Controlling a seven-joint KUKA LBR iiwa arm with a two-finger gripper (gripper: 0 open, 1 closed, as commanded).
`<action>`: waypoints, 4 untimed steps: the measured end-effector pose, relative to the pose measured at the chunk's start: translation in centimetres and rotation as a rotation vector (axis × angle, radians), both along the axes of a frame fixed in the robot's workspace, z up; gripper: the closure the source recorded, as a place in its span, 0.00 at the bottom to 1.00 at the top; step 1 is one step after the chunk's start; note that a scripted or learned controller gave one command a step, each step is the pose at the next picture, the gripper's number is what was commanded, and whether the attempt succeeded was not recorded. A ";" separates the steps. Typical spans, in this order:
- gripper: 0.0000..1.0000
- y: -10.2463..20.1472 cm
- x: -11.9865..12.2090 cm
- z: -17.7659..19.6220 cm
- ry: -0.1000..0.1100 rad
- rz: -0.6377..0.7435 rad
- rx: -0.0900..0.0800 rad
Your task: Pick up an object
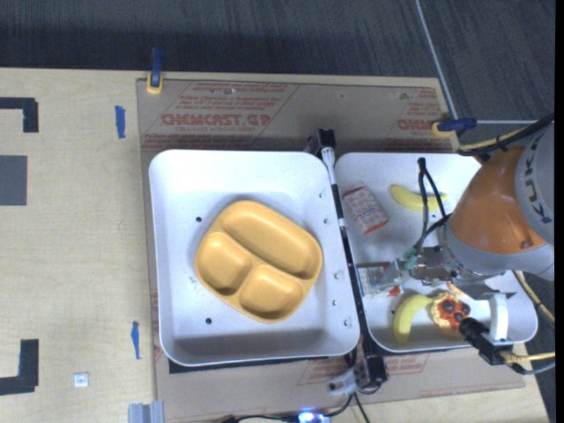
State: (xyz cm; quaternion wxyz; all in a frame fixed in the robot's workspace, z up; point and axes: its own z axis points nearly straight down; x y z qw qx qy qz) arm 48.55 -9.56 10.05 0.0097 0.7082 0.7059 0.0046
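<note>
The right bin (379, 170) holds several small things. A yellow banana (406, 197) lies near its back and a red-and-white packet (363, 210) at its back left. A clear wrapper with print (377, 277) lies by the left wall. A second yellow banana-like piece (404, 315) sits at the front, with a round orange-and-red toy (448, 310) just right of it. My gripper (420, 265) hangs low over the middle of this bin, just above the front banana and right of the wrapper. The wrist hides its fingertips.
In the left bin (172, 236) lies a large yellow plate with three compartments (256, 259). The arm's orange band (495, 211) covers the right side of the right bin. Black cables run along the wall between the bins.
</note>
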 end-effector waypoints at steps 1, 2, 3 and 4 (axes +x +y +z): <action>1.00 0.1 0.2 1.0 -0.004 0.001 0.001; 0.00 0.1 0.2 1.0 -0.004 0.001 0.001; 0.00 0.5 -0.2 -1.2 0.009 0.004 0.009; 1.00 0.5 0.0 0.0 0.003 0.005 0.009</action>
